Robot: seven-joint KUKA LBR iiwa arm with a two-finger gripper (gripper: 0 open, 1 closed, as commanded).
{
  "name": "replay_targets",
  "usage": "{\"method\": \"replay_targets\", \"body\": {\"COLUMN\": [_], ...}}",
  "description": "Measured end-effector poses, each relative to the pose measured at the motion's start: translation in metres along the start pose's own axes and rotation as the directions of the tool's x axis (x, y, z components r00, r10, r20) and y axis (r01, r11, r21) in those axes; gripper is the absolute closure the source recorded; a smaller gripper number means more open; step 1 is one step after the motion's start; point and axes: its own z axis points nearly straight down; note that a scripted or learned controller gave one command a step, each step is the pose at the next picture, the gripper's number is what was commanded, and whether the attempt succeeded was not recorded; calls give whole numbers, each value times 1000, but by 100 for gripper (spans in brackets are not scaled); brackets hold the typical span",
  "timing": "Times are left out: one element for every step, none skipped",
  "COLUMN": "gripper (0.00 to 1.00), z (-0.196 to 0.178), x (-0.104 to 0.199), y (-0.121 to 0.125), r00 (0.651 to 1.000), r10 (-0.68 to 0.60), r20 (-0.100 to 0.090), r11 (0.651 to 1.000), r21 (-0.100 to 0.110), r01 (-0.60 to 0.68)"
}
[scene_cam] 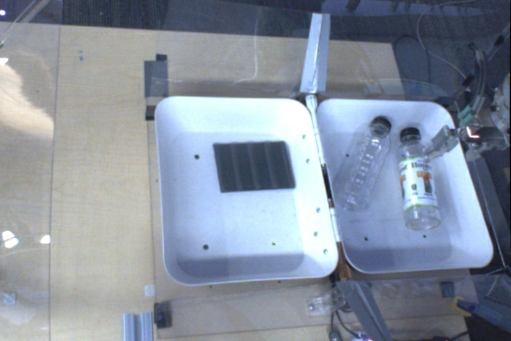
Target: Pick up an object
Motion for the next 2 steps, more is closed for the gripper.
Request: {"method": "replay_targets", "body": {"gripper": [0,100], "z": [147,136], "x": [-6,-5], "y": [24,26], "r00": [991,991], "r10": [-132,-132], "r20": [1,2], "r11": [991,991], "r21": [-2,-7], "r01": [132,132]}}
